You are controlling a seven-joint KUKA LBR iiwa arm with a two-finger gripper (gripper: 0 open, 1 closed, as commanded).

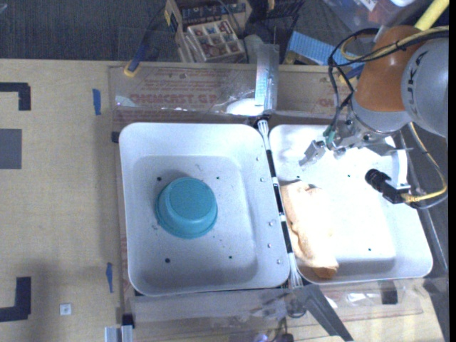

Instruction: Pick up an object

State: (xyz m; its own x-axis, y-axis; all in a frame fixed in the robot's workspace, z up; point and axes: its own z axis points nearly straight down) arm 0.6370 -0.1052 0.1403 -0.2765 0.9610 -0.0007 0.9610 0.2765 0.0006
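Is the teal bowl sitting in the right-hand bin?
No, the teal bowl sits upside down in the left bin, while the right bin holds a tan sponge-like object.

Pale wooden bench below dark floor cluttered with boxes.
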